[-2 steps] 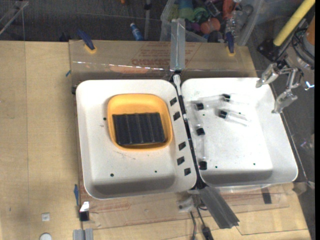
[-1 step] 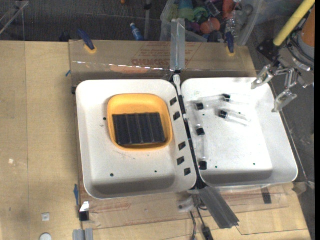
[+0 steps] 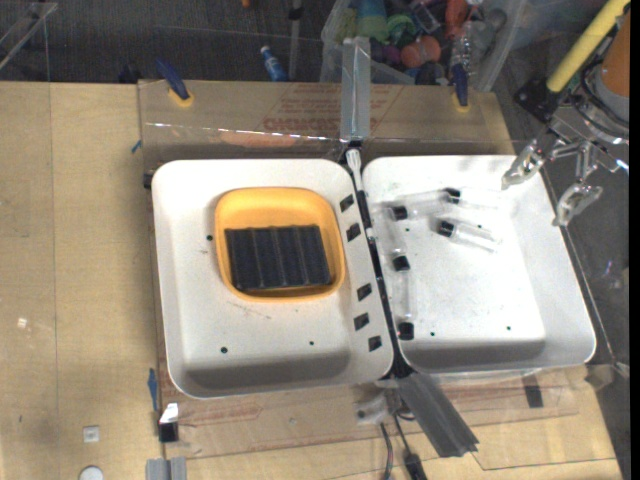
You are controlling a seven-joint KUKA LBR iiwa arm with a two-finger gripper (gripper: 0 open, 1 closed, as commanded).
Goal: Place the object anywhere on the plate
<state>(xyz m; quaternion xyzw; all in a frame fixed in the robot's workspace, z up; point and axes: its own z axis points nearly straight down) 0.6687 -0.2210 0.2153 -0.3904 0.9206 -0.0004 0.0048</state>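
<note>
Looking down on two white bins, an orange plate (image 3: 275,208) with a dark ridged insert is seen resting in the left bin (image 3: 185,268). Two small clear objects (image 3: 462,232) with black caps lie in the right bin (image 3: 500,308), well apart from the plate, presumably awaiting pickup. The gripper (image 3: 548,183) hovers over that bin's far right corner, fingers spread wide and holding nothing. No writing can be read.

Tan wooden bench (image 3: 70,268), cluttered toy tub (image 3: 420,13) behind
</note>
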